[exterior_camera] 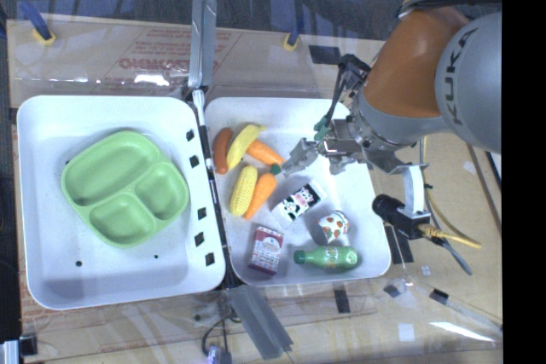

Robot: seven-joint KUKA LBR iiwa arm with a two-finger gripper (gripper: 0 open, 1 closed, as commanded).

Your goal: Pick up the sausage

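The sausage (222, 151), a short orange-brown piece, lies at the left wall of the right bin (363, 119), next to a yellow banana (242, 145). My gripper (318, 158) hangs over the middle of the right bin, to the right of the sausage and apart from it. Its fingers (299, 156) are spread open with nothing between them. The grey arm with its orange band (418, 64) reaches in from the right.
The right bin also holds two carrots (264, 154), a corn cob (243, 189), a cow-print carton (297, 202), a red box (266, 250), a green bottle (327, 257) and a small spotted jar (333, 226). A green divided plate (124, 186) sits in the left bin (43, 268).
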